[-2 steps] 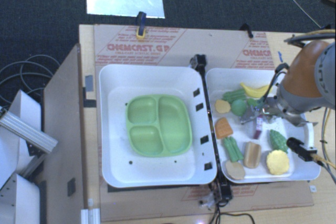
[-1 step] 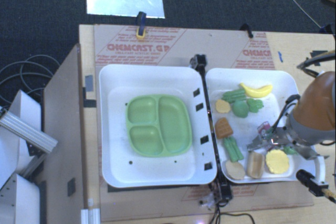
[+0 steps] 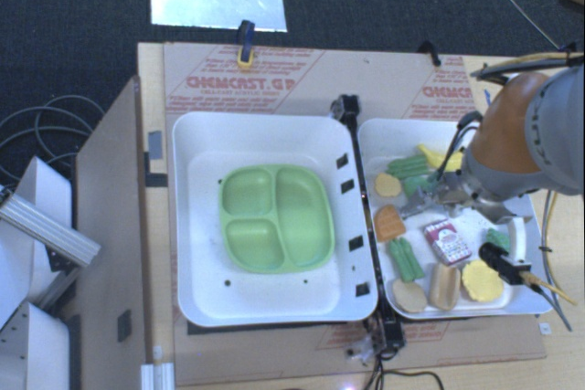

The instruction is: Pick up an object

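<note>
The right bin (image 3: 539, 310) holds several toy foods: a green pod (image 3: 407, 167), a yellow banana-like piece (image 3: 432, 154), a pale round piece (image 3: 388, 185), an orange piece (image 3: 390, 222), a green stick (image 3: 405, 258), a red and white box (image 3: 447, 242), a tan piece (image 3: 409, 295), a bread-like piece (image 3: 445, 286), a yellow round piece (image 3: 482, 281) and a small green piece (image 3: 498, 239). My gripper (image 3: 428, 193) is low in this bin, just right of the green pod and above the red box. Nothing is visibly held.
The left bin (image 3: 196, 151) holds a light green divided plate (image 3: 276, 218). A black divider with clips (image 3: 358, 196) runs between the bins. The arm (image 3: 516, 142) covers the right bin's far right part.
</note>
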Controlling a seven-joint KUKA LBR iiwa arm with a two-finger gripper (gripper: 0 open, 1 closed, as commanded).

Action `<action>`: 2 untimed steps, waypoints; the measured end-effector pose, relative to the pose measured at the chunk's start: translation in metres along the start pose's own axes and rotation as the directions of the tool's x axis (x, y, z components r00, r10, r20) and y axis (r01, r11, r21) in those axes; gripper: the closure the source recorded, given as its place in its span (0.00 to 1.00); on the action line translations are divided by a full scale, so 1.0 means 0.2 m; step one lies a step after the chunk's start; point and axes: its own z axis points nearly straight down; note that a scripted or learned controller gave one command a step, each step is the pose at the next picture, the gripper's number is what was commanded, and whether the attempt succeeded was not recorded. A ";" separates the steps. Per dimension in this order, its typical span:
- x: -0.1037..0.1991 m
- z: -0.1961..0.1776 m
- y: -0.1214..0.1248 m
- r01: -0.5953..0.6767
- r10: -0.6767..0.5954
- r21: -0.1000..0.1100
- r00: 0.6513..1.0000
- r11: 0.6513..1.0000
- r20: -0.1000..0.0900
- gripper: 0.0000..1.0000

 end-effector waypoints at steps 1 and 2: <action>0.01 0.00 0.45 -0.003 0.003 0.001 1.000 1.000 0.002 0.00; -0.19 0.01 0.07 -0.016 0.016 0.012 1.000 1.000 0.001 0.00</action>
